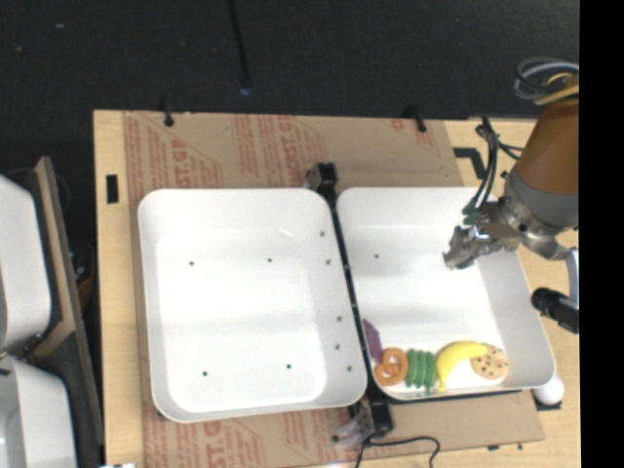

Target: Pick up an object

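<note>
Reaching into that cluster is the risk we flag: the orange pretzel-shaped toy (391,367), green ridged toy (421,370), yellow banana-shaped toy (460,356) and round tan cookie toy (489,363) lie touching in a row against the near wall of the right white bin (409,222), so the claw (460,252) could clip the rim or nudge two at once. It hangs well apart from them over bare floor near the far right side; we cannot tell how it is set, nothing seems held. Open room lies mid-bin; the left white bin (156,261) sits beside on the brown cardboard-covered worktop (224,154).
</note>
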Motion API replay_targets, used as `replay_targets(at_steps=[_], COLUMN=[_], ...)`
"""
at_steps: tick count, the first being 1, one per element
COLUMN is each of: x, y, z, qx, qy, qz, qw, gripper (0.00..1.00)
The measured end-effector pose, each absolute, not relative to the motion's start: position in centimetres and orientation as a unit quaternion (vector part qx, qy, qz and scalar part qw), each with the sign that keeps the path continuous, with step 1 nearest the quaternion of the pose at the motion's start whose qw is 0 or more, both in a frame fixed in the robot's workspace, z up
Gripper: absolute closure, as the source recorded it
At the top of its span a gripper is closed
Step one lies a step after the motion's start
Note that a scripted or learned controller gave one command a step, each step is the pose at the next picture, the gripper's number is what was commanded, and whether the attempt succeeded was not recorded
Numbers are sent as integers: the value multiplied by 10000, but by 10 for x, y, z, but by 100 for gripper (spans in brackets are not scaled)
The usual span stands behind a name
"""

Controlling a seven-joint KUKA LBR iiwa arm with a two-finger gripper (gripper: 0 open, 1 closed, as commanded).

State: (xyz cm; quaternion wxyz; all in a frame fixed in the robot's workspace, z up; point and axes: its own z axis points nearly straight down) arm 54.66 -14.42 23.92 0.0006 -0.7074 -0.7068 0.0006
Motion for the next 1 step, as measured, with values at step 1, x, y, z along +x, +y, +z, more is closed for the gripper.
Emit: replay_targets(at_steps=[1], x=[584], y=[-114], z=[142], qx=[-7065], qy=[-7077], qz=[24], qw=[33], gripper=[100])
